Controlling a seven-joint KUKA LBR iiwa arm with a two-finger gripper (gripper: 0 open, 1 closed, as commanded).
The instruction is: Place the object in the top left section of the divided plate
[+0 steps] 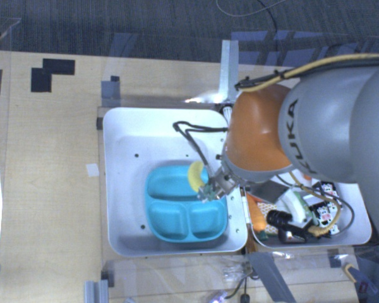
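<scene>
Seen from above, the grey arm's gripper (210,191) hangs over the right edge of the blue divided plate (170,223), which lies in the left white bin (123,169). A yellow object (195,176), curved like a banana, sits at the fingers, at the right end of the plate's long upper section; whether the fingers are pinching it, or are spread or pressed together, cannot be told from this angle.

The risk, by the look of it, is a drop on the wrong spot: the yellow object is at the right side, near the plate's rim and the ridge above the lower sections, so a release here could send it off the plate or into a lower section.

A black cable (192,131) loops across the left bin toward the wrist and could snag. The right bin (360,232) holds a jumble of items beside an orange piece (257,216), partly hidden by the arm (341,125). The pale counter (44,201) surrounds both bins.
</scene>
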